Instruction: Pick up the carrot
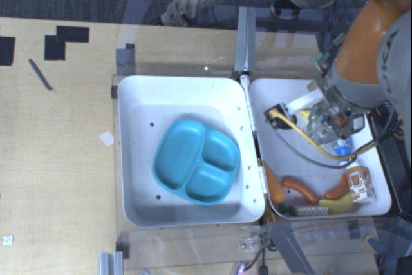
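1. Arm [376, 42] comes in from the right and hangs over the upper part of the right bin [290, 158].
2. Gripper [329, 122] sits low over that bin's upper-right area, in a tangle of cable and hardware. Fingers: cannot tell whether open or closed (too much clutter, blurred).
3. Nothing visible between the fingers.
4. Carrot [275, 187] lies at the right bin's lower-left edge, against the left wall, just beside the divider between the bins. Well apart from the gripper.
5. Sausage [300, 189] lies just right of the carrot, on the bin floor, angled down to the right.
6. Banana [336, 204] lies along the bin's front wall, right of the sausage. A second reddish-orange piece [336, 190] sits just above it (cannot tell what it is).
7. Packet [359, 182] with brown and white print sits in the lower-right corner, touching or just beside the banana.
8. Yellow cable [302, 134] runs from a black plug at upper left of the bin down toward a small blue object [342, 149] below the gripper.
9. Left bin [138, 106] holds a blue tray [196, 161] with three compartments, roughly centred.
10. Tabletop [58, 158] to the left carries black tape patches and a dark stick [40, 74].
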You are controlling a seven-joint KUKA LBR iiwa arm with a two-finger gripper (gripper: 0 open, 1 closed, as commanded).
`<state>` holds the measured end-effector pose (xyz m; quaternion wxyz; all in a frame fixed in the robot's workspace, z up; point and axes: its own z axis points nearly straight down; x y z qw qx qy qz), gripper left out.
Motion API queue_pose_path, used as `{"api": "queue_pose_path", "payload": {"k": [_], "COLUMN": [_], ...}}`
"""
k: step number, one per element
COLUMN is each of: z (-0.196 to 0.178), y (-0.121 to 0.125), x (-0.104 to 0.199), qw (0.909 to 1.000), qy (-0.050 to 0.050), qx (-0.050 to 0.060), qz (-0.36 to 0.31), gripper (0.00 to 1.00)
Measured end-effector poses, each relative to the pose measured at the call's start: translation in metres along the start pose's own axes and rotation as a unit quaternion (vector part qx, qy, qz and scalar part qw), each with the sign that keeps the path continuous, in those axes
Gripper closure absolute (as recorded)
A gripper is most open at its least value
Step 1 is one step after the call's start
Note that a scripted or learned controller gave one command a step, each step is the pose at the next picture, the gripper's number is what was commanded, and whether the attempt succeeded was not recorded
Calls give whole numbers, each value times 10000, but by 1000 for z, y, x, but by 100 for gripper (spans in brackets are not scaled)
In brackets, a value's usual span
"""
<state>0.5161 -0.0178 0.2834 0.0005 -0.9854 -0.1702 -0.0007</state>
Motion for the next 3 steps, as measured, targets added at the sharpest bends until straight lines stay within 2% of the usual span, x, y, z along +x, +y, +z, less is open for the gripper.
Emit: {"api": "queue_pose_path", "payload": {"k": [1, 2, 3], "z": [-56, -136, 15], "y": [4, 12, -8], "x": [-31, -34, 9], "qw": [9984, 9976, 9976], "qy": [16, 25, -4], "qx": [-9, -13, -2], "qz": [556, 699, 690], "gripper": [100, 100, 100]}}
